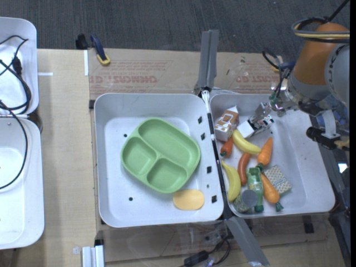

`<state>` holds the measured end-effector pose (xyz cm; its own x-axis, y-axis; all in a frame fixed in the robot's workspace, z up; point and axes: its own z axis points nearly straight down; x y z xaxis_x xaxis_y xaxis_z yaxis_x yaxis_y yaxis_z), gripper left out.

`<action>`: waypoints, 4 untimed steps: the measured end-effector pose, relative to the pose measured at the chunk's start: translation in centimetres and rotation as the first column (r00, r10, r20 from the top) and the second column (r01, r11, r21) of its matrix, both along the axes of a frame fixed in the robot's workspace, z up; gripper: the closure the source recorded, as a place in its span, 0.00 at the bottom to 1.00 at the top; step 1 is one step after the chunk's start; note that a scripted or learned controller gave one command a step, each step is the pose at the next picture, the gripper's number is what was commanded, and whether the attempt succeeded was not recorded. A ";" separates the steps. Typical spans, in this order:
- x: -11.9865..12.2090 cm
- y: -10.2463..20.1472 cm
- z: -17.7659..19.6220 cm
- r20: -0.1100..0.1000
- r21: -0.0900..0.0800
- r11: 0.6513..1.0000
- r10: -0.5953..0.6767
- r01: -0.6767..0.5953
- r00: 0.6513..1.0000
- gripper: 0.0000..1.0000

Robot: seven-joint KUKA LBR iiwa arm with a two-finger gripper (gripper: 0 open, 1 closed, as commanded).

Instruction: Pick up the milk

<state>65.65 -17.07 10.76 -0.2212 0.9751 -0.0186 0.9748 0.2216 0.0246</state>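
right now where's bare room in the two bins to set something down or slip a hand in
Left bin: bare floor along its left wall and near corners, around the green divided plate and yellow disc. Right bin: open floor on its right half, beyond the carrots. Crowded: the right bin's left side, where milk carton, bananas and gripper cluster.

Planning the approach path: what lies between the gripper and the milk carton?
In the camera view, only bare white floor of the right bin separates the gripper from the small orange-and-white milk carton; the upper yellow banana lies just below that stretch.
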 end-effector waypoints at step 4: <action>1.0 4.4 1.5 0.008 -0.018 0.989 0.146 -0.146 0.989 0.00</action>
<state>66.62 -12.71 12.26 -0.3606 0.9320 -0.0376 0.9319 0.3617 0.0285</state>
